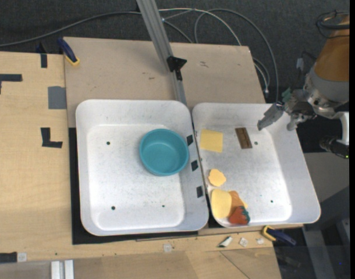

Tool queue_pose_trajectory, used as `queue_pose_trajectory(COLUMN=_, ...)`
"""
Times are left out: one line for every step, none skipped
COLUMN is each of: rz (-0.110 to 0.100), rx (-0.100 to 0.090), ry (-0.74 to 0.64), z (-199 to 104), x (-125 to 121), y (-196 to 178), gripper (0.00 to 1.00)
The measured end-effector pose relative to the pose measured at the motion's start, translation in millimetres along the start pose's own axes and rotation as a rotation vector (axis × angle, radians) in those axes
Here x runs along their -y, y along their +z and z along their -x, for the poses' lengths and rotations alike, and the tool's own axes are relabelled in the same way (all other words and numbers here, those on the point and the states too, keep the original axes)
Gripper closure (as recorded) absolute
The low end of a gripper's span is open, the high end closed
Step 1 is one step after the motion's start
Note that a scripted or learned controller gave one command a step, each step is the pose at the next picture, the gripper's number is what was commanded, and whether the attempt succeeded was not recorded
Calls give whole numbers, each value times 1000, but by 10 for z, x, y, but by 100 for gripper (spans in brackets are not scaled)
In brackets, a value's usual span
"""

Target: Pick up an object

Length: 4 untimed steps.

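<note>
Nearest the camera, along the bottom of the frame, runs the front edge of the wooden bench (26,173), with a yellow clip (272,233) at lower right. Going left to right: the left bin (96,202) holds a teal bowl (163,151) at centre frame; the right bin (294,179) holds a yellow square (211,140), a small brown block (243,138), a round yellow piece (217,178), and a yellow, orange and red cluster (231,207) at its lower left corner. The gripper (277,115) hangs above that bin's upper right rim, fingers apart and clasping nothing. Judging from this, nothing is lifted yet: choosing, descending and closing all remain. Cables trail over dark flooring along the top
</note>
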<state>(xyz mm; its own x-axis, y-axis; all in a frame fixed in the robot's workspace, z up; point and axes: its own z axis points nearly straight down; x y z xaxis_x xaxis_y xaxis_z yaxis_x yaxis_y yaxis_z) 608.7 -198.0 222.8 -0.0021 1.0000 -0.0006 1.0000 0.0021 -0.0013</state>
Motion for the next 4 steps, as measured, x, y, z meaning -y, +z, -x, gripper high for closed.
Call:
queue_pose_trajectory(rz=0, rx=0, ry=0, z=0, x=0, y=0, gripper=0)
queue_pose_trajectory(rz=-4, rx=0, ry=1, z=50, x=-61, y=486, gripper=0)
queue_pose_trajectory(rz=-5, rx=-1, ry=0, z=30, x=-143, y=989, gripper=0)
queue_pose_trajectory(rz=0, rx=1, ry=-1, z=21, x=-144, y=1356, gripper=0)
